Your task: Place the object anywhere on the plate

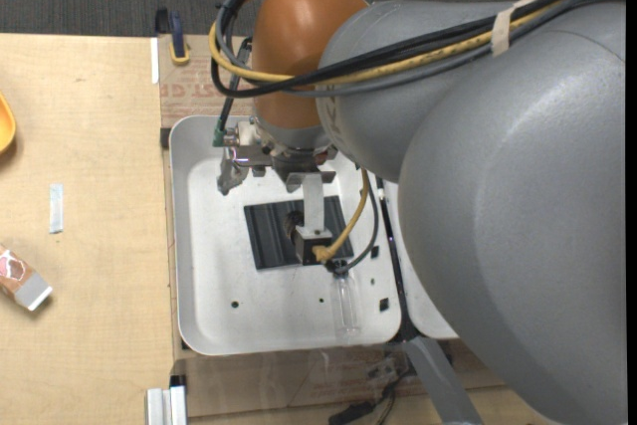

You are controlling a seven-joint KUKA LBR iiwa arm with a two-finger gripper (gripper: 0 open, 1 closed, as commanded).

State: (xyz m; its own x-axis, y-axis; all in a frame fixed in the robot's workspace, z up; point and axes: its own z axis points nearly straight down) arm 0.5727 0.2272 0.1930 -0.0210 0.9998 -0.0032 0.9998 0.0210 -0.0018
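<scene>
My gripper (262, 176) hangs low over the far part of the white bin (204, 304), under the orange wrist band. A black ribbed rectangular object (271, 236) lies flat on the bin floor just in front of the gripper, partly covered by the wrist hardware. A clear plastic tube (345, 304) lies near the bin's front right. I cannot see anything held by the gripper. An orange curved edge, perhaps the plate (5, 126), shows at the far left of the wooden surface.
The wooden surface (90, 343) to the left bears a small pale strip (56, 209) and a red-brown and grey item (22, 280). A blue clamp (177, 35) sits at the bin's far corner. The arm's bulk covers the right side.
</scene>
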